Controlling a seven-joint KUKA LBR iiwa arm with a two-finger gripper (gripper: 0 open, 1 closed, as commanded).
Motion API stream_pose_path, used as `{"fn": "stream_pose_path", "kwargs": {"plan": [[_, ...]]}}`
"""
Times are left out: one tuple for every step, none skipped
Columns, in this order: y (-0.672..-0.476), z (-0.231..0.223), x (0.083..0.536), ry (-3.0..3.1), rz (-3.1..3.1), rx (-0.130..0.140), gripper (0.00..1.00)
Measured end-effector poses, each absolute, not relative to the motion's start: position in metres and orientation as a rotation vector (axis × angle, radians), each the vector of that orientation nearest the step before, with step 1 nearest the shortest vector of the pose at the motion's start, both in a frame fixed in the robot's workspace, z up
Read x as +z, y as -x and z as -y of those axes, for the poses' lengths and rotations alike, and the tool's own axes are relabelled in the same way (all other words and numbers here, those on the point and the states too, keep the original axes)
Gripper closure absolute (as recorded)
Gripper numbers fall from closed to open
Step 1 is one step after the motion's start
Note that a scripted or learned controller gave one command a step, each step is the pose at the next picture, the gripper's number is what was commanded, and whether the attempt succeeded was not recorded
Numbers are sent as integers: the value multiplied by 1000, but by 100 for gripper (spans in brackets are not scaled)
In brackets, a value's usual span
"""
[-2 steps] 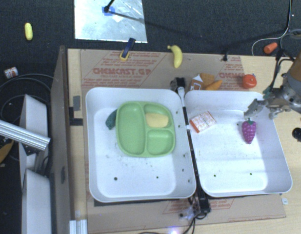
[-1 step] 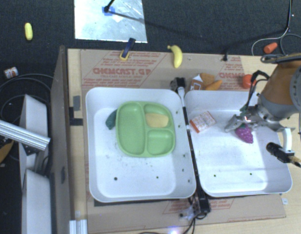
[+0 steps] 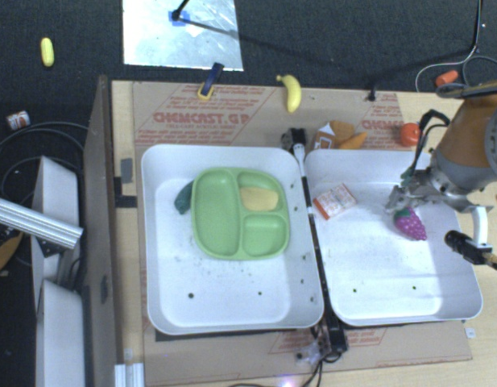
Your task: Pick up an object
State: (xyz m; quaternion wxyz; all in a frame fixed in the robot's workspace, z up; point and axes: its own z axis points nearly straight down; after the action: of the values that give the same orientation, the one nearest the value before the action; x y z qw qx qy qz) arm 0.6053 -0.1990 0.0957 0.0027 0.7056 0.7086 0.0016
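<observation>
Gripper (image 3: 403, 201) sits low in the right bin (image 3: 369, 297), directly above the purple grapes (image 3: 410, 224) and touching or nearly touching their top; whether its grip is spread or closed cannot be told from this angle. Nothing is visibly lifted, so the pick looks unfinished: closing on the grapes and raising them remain. A snack packet (image 3: 335, 201) lies to its left, well apart, as another candidate.
</observation>
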Motion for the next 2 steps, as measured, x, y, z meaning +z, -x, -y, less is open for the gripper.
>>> {"fn": "stream_pose_path", "kwargs": {"plan": [[-593, 133, 187, -2208, -2228, 9, 100], [-583, 71, 201, -2211, -2232, 4, 100]]}}
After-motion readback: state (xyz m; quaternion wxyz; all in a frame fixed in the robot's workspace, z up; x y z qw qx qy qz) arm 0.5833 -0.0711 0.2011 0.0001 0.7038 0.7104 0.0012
